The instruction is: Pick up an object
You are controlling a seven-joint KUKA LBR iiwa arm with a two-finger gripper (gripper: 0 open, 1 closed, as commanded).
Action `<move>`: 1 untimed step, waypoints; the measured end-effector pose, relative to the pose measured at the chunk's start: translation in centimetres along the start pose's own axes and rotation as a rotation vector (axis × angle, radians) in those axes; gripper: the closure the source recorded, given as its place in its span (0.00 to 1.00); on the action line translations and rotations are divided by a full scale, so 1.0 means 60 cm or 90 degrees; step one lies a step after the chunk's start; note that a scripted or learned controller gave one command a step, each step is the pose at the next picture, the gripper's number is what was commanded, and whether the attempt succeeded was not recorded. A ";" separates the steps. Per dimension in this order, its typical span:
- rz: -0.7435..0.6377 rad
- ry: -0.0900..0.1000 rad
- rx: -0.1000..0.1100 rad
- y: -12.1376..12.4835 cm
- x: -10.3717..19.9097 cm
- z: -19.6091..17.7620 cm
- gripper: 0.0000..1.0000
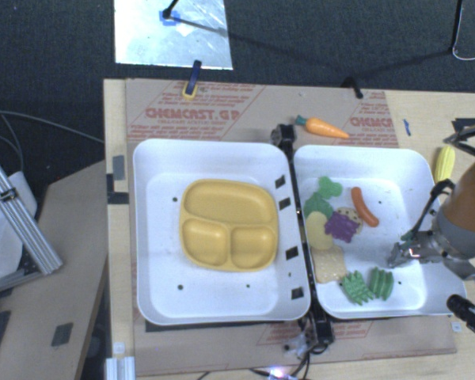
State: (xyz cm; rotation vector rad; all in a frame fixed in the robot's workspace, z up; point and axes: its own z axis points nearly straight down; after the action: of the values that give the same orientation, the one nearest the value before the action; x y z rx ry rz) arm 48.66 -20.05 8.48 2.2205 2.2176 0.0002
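— What toys are in the right bin [412,165]?
— A sausage [365,206], purple grapes [342,226], broccoli [323,196] and two green leafy things [369,284]. A yellow tray [226,224] sits in the left bin [158,172]. A carrot [323,127] lies on the desk [245,109].
— And the arm?
— It leans in from the right. The gripper [404,253] is low, near the leafy things. I cannot tell if it pinches anything.

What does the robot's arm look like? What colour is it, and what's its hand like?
The arm comes in from the right side. It is grey, with a rounded orange band above the wrist. Its gripper is small and made of dark and silvery metal, over the right bin. A thin dark cable or rod runs along the arm down to it.
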 end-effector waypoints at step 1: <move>-0.004 0.002 0.001 0.000 0.023 0.001 1.00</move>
State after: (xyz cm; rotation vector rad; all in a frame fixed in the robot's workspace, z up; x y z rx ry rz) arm 48.68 -18.66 8.42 2.2164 2.2258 0.0011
